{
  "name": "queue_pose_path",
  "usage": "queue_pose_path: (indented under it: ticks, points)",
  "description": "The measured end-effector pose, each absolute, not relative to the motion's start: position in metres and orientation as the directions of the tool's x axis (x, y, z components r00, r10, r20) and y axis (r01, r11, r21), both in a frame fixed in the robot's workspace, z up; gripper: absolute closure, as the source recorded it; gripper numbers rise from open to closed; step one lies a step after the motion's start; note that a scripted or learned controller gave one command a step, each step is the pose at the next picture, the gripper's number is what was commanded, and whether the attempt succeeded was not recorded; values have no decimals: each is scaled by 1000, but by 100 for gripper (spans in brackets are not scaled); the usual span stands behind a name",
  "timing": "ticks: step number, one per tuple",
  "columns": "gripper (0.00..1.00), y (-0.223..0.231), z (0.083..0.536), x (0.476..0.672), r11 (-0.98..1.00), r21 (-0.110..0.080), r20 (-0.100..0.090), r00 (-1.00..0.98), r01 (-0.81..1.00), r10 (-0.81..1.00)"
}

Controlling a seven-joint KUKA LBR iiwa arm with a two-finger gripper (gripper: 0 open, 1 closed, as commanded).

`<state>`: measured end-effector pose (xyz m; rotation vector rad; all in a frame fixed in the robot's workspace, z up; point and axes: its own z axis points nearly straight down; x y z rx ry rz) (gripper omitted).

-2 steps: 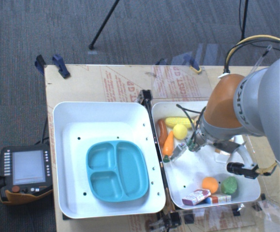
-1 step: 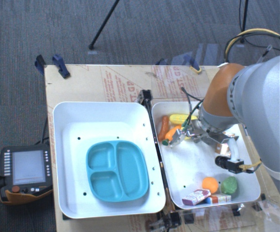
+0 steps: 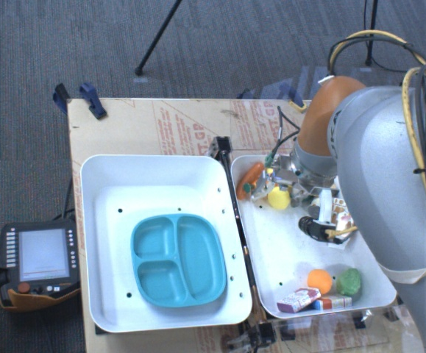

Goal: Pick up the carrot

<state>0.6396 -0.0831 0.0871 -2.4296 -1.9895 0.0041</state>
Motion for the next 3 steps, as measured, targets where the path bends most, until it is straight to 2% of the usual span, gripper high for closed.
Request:
queue_pose_path:
  ticks: [1,2,3]
  points:
    - [0,-134,86,535,-293,-9,-2,293,956,956]
    - [0,-154,86,475,-421,-6,2,421,907,907]
    - [100,-155,95,474,-423,-10,2,423,906,906]
